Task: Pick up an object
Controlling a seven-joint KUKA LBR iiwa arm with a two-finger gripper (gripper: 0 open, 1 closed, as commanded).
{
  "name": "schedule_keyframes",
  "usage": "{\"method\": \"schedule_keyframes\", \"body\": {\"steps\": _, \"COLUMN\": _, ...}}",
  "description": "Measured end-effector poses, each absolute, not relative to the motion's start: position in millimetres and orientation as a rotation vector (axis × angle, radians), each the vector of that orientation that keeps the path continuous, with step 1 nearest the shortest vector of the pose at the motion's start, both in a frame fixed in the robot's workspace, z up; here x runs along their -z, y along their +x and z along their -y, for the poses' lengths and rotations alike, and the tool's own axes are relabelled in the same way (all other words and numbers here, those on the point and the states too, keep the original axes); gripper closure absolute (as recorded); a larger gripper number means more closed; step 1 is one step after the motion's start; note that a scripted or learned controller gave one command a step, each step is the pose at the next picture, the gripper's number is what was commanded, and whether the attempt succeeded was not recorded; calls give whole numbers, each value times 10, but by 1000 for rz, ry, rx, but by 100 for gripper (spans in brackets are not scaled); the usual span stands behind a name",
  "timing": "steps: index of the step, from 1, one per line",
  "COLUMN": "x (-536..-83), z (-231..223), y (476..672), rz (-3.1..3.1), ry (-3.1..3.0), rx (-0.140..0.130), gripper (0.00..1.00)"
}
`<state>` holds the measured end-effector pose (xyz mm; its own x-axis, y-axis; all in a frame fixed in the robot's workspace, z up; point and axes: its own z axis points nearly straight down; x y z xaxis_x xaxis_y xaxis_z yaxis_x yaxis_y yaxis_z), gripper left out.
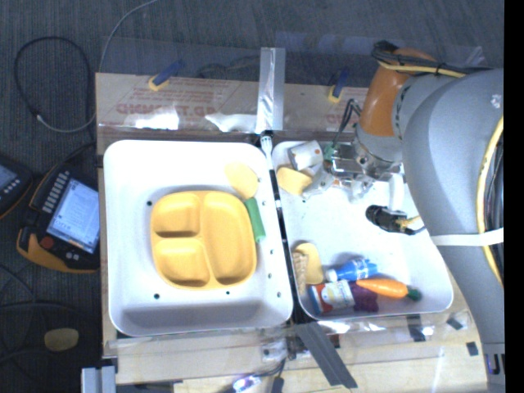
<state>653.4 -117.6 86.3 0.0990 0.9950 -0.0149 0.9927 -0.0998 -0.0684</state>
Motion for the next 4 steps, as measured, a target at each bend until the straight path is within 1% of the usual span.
{"method": "schedule_keyframes", "body": {"steps": 1, "x": -1060, "z": 1159, "y": 6015, "rz": 2073, "ry": -2359, "rx": -11, "gripper": 0}}
{"method": "schedule_keyframes", "body": {"steps": 2, "x": -988, "z": 1399, "y": 6604, "rz": 2047, "ry": -2351, "rx": -30, "gripper": 0}}
{"method": "schedule_keyframes", "body": {"steps": 3, "x": -991, "z": 1399, "y": 6608, "rz": 2048, "ry": -2352, "rx": -29, "gripper": 0}}
{"method": "schedule_keyframes", "body": {"steps": 4, "x": -940, "z": 1646, "y": 6302, "rz": 1975, "ry": -2452, "rx": 23, "gripper": 0}}
